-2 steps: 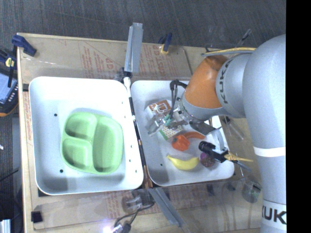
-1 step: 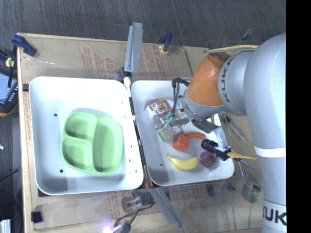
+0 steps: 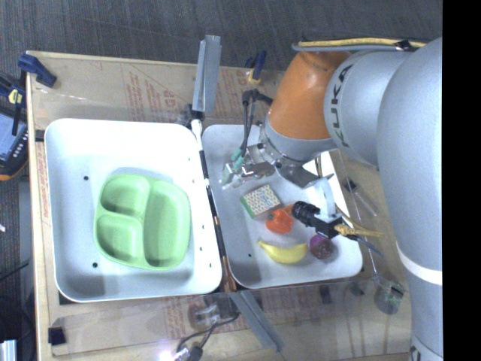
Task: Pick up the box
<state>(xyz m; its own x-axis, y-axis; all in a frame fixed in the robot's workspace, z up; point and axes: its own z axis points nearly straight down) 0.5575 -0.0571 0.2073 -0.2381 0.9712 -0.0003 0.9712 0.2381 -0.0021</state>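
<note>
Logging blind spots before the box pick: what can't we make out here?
- Right bin, far right corner: camera view, covered by the arm.
- Box print: camera view, too small to read.
- Dark purple item: camera view, too small to identify.

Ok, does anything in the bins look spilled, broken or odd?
Nothing stands out. The green divided plate sits flat in the left bin; the patterned box, banana and orange-red fruit lie loose in the right bin, intact. The claw hangs beside the box.
</note>
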